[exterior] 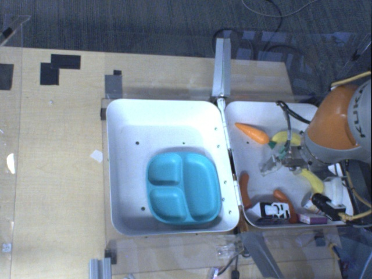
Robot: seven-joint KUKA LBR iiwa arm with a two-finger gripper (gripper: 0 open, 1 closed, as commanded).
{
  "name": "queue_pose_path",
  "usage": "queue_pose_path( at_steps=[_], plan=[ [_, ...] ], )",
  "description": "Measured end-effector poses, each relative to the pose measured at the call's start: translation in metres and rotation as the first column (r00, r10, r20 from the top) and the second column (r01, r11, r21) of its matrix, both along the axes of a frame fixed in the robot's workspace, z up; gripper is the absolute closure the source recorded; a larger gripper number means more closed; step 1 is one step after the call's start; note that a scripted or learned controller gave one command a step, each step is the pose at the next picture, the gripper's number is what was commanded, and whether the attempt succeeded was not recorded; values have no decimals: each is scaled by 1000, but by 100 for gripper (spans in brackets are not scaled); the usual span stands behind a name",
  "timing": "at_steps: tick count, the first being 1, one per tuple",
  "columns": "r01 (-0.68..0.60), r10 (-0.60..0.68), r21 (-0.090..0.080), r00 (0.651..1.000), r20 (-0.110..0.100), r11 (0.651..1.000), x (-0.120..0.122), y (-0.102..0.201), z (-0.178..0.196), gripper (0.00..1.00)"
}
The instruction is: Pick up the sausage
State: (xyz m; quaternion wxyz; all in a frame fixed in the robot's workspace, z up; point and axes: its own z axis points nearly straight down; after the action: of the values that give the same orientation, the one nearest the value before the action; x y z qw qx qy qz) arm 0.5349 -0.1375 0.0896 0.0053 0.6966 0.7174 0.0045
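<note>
My gripper (273, 163) hangs mid-right in the right bin (247, 116), blurred; I cannot tell its state. The sausage (244, 189) lies lower left of it, along that bin's left wall.

A pale wooden bench (58, 156) is spreading beneath me, bearing black tape patches (58, 67) toward ten o'clock. Dark blue-grey carpet (116, 10) is running along the twelve o'clock edge, a thin cable (279, 7) looping over it toward one o'clock. A metal post (222, 68) is standing between the bins.
</note>
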Motion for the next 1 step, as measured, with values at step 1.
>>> queue_pose_path(
  at_steps=[1],
  plan=[
    [-36,36,-2,999,2,999,-43,1,0,0]
  ],
)
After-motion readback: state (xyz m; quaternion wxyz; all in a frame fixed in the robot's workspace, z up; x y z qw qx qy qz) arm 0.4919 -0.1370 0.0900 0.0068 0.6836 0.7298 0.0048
